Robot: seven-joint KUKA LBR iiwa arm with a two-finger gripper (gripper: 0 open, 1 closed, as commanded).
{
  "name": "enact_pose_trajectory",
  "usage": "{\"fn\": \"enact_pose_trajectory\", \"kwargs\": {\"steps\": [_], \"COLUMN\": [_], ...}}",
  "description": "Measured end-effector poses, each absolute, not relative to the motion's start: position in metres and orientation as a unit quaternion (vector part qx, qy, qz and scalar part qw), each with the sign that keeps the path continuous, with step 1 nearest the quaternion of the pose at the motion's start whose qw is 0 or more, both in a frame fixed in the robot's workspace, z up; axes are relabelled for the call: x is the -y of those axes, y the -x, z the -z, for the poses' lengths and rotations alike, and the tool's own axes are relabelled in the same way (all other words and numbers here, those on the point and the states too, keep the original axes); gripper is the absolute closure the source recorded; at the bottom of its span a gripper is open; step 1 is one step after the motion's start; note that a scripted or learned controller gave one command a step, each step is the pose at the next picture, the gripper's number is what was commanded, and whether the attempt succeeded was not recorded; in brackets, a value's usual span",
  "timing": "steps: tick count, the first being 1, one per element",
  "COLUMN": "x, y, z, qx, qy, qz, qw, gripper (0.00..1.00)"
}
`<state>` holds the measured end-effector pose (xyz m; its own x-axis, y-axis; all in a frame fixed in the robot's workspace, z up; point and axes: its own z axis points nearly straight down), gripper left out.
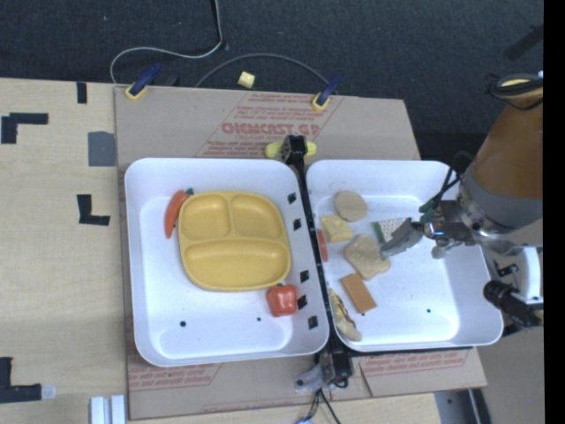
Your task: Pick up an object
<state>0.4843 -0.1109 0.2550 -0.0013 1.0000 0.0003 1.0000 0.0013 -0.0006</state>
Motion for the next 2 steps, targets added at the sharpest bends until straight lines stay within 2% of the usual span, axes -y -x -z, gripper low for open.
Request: {"fn": "enact_pose_trajectory", "kwargs": {"steps": [1,2], "x": [0.080,0.100], "y": [-0.482,-0.483], "z": [-0.180,-0.093], "qx": [0.708,0.705], "qy": [0.706,0.709], "qz": [-0.0027,-0.0016], "qw": [0.005,-0.001], "gripper": [0.00,0.00]}}
